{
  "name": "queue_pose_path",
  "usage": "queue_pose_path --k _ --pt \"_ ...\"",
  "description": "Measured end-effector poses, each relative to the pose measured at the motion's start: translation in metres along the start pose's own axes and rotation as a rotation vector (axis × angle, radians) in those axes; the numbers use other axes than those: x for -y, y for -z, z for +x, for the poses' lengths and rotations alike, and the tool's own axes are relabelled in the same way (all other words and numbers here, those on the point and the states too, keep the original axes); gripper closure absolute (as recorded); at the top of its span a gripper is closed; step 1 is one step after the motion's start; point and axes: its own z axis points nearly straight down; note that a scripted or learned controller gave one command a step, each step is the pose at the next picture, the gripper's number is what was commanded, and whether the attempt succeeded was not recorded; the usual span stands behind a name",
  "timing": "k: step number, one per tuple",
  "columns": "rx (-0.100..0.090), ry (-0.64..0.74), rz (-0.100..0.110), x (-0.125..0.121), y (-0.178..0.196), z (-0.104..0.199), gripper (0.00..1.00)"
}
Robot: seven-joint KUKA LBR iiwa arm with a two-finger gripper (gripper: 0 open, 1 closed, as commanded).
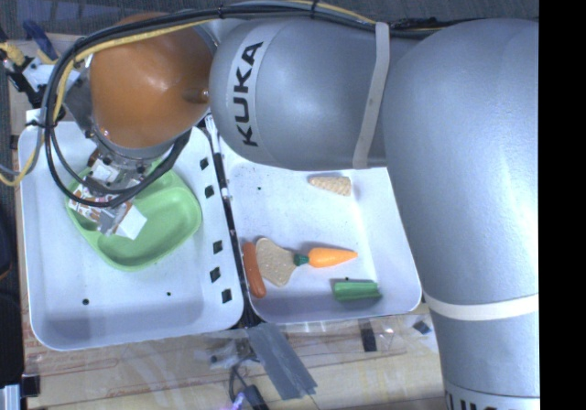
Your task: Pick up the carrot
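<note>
The carrot [330, 258] lies in the lower middle of the right bin [396, 243], while the gripper [108, 187] hangs over the green bowl [169, 225] at the left, its opening I cannot tell.

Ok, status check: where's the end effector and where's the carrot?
End effector over green bowl, left bin. Carrot lying in right bin, untouched. Beige slice touching its leafy end, green piece just beside.
</note>
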Motion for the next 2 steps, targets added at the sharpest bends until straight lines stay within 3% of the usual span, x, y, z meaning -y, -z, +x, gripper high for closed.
queue_pose_path --k 1,2 --pt "-0.004 0.478 0.004 0.008 0.002 0.002 1.00" --pt "-0.004 0.452 0.003 0.032 0.005 0.035 1.00"
